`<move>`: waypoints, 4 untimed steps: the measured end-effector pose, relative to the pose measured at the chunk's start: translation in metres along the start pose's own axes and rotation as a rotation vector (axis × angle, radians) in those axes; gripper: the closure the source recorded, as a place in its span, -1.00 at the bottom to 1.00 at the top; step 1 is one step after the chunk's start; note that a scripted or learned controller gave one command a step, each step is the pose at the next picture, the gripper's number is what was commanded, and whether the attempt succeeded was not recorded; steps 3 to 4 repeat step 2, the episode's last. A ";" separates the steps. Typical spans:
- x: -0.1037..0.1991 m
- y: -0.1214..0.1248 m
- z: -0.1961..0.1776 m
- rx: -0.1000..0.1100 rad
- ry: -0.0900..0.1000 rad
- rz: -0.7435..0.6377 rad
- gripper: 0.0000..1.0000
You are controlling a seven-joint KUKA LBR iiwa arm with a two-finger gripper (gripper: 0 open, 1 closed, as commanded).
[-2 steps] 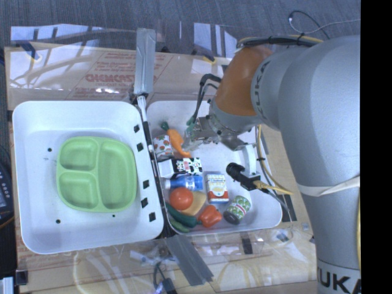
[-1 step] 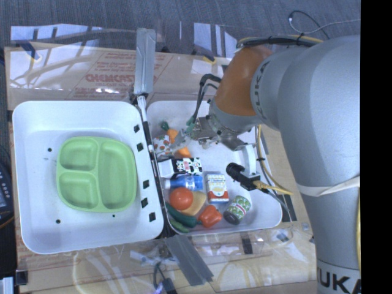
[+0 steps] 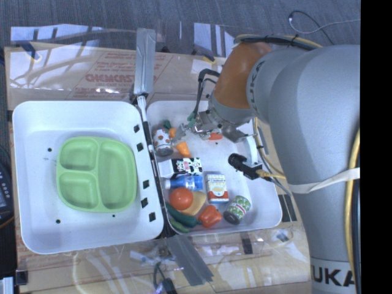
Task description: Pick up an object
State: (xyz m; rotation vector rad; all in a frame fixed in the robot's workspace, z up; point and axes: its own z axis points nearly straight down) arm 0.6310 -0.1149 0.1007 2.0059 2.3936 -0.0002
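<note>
**Arm low over the crowded right bin**

The gripper (image 3: 197, 126) hangs low at the back of the right bin (image 3: 269, 196), close to a small orange piece (image 3: 182, 147) and a can (image 3: 162, 141), likely lining up a grab. Whether it is open or closed, I cannot tell. The toys crowd the bin's near left side. The left bin (image 3: 30, 182) holds a green divided plate (image 3: 97, 173).

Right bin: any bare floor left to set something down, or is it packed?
Right bin: bare strip along its right side, between the small carton and the wall. The near-left corner is crowded: tomato, can, bottle. Left bin: bare margin around the green tray, whose compartments are bare too.
</note>
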 end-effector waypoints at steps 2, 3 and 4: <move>-0.009 0.028 -0.186 0.008 0.013 -0.053 1.00; -0.009 0.028 -0.186 0.008 0.013 -0.053 1.00; -0.009 0.028 -0.186 0.008 0.013 -0.053 1.00</move>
